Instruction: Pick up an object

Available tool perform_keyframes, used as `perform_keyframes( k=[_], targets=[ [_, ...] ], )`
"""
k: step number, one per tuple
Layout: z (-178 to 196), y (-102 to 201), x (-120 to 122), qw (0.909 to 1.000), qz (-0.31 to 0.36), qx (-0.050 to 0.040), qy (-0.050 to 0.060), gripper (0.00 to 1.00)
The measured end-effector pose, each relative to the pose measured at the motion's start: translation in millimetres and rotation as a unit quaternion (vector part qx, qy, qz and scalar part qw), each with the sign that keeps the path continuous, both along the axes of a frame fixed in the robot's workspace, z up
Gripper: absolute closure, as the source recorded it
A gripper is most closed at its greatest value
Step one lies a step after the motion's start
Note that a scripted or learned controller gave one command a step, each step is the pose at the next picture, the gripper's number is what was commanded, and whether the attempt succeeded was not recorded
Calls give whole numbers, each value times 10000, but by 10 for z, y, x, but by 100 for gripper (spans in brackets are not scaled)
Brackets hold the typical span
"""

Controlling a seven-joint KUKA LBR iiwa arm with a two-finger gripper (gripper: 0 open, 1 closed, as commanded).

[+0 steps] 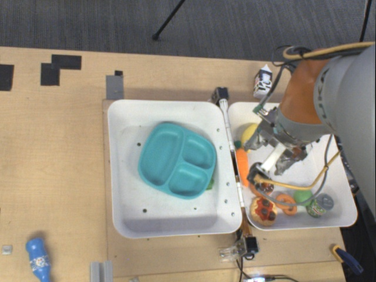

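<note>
Grey arm [351, 93] w/ orange band [301, 98]

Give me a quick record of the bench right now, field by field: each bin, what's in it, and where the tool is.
left bin: teal divided plate, lying flat
right bin: yellow item, orange stick by the inner wall, small mixed items at the near end
tool: over the right bin
bench: blue object outside the bins
</note>
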State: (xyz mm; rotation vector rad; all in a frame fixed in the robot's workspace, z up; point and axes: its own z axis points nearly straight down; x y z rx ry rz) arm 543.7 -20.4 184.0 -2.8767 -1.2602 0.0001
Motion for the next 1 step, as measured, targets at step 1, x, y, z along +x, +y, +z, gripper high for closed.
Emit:
perform_keyframes(
  k=[1],
  targets=[
    [0, 0, 0, 10000, 0, 0, 0, 0]
  ],
)
